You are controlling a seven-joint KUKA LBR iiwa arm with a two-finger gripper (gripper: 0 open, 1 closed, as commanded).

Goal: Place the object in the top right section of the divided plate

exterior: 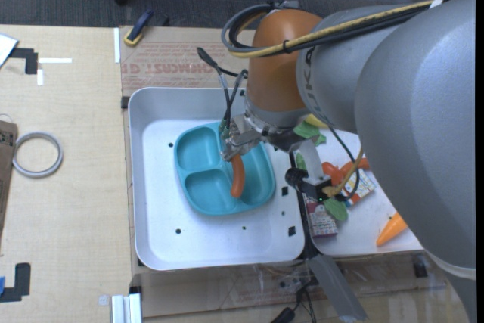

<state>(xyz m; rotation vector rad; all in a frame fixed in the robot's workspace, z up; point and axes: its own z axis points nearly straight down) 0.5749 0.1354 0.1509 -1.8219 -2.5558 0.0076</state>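
The left white bin point(151, 185) holds one teal divided plate point(198, 163), lying flat on the bin floor a little toward the far wall. One orange sausage-shaped object point(237, 176) hangs over the plate, upright and slightly tilted, its lower end down at the ridge between the plate's sections on the right side; from here I cannot tell whether it touches the plate or which section it is over. The gripper point(233, 150) comes down from the big grey arm point(408, 102) with its orange band point(276, 57), and the top of the orange object sits right at its tip, seemingly pinched between narrow fingers.

The second white bin point(344, 238) on the right is mostly covered by the arm. What shows in it is a jumble: one orange carrot-like piece point(391, 229) near the front, a green leafy piece point(308, 131) by the wrist, and a small packet point(324, 219) with printed colours; the rest is too tangled to count.

Out on the wooden bench point(60, 238) to the left lies one roll of tape point(35, 154), well apart from the bins
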